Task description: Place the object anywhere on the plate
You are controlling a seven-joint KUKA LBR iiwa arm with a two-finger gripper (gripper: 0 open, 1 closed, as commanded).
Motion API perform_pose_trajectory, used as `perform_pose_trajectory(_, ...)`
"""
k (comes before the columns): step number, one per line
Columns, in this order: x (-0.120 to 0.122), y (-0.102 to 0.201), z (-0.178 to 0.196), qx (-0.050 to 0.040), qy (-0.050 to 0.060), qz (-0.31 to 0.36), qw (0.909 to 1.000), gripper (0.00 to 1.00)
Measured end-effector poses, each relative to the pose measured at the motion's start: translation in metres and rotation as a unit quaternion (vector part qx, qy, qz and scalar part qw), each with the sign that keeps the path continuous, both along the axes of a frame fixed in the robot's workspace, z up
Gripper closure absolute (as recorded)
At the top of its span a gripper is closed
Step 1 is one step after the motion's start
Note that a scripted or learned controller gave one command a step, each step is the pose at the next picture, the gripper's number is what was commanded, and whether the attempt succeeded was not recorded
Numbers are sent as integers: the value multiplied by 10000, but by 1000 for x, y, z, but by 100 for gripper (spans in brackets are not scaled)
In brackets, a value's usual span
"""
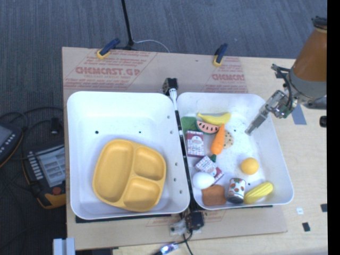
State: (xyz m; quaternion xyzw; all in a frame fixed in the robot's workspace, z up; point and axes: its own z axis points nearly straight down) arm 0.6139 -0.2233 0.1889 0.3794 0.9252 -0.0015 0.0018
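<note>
Starting at the left, we see the left bin (79, 116) holding one thing: a single yellow plate (129, 174) with three compartments, lying toward the bin's near-left part. Nothing rests on it, so the placing is not yet done.

Across the divider, the right bin (276, 142) carries the clutter. We count one banana (213, 118), one watermelon slice (207, 126), one carrot (218, 138), one small red carton (195, 144), one wrapped packet (206, 165), one white egg (202, 180), one brown block (213, 195), one small can (236, 189), one orange ball (249, 166) and one corn cob (258, 191) — ten pieces, with a green card and a pale cookie partly hidden under the fruit.

Furthest right, the gripper (256, 124) hangs over the bin's far-right part, tilted, tips pointing down and left. Nothing sits between its fingers (253, 127); whether they are spread or pressed together we cannot tell at this size.

The task names no particular piece. The carrot looks nearest — just left of and slightly below the tips, its long axis running near to far with a slight lean. We judge the claw would need to close across that axis, then carry the load leftward over the divider to the plate.
</note>
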Motion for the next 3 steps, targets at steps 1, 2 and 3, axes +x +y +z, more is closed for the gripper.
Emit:
perform_pose_trajectory(1, 4, 1, -4, 5, 0, 1021, 9948, 0)
perform_pose_trajectory(2, 6, 3, 5, 13, -35, 1012, 9949, 100)
perform_pose_trajectory(3, 28, 0, 64, 6, -28, 142, 9999, 100)
